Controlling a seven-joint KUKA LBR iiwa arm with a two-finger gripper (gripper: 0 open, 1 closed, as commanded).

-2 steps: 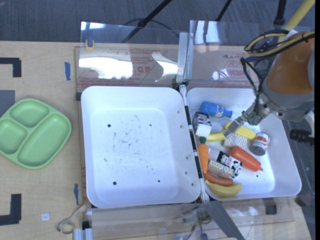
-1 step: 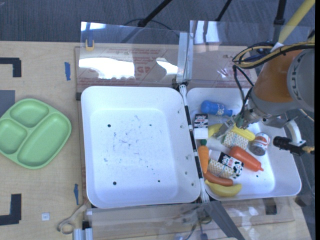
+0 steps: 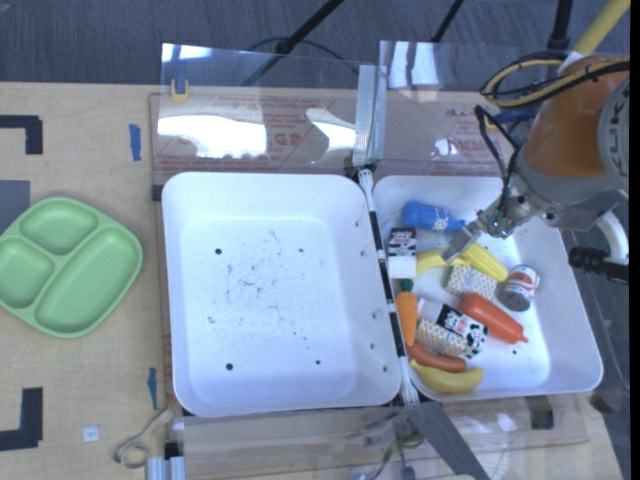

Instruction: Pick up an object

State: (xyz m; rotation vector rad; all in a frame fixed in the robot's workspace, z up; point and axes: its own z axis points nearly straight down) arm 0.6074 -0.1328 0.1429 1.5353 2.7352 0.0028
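Note:
My gripper [image 3: 468,240] hangs over the right bin [image 3: 575,353], near its upper middle, on the grey arm with the orange band [image 3: 565,133] reaching in from the right. Just below its tip lie a yellow corn cob [image 3: 488,262] and a small yellow piece [image 3: 430,261]. Around them are a blue toy [image 3: 428,215], a small black and white box [image 3: 402,240], a carrot [image 3: 407,314], a red-orange pepper [image 3: 492,318], a small can [image 3: 518,287], a cow-patterned box [image 3: 462,331], a red sausage [image 3: 438,358] and a banana [image 3: 447,378]. Nothing shows held in the gripper.
The left bin [image 3: 180,268] adjoins the right one along a shared rim. A green divided plate [image 3: 65,265] rests on the wooden bench at the far left. Clear plastic panels [image 3: 260,103] stand behind both bins. Cables loop above the arm at the upper right.

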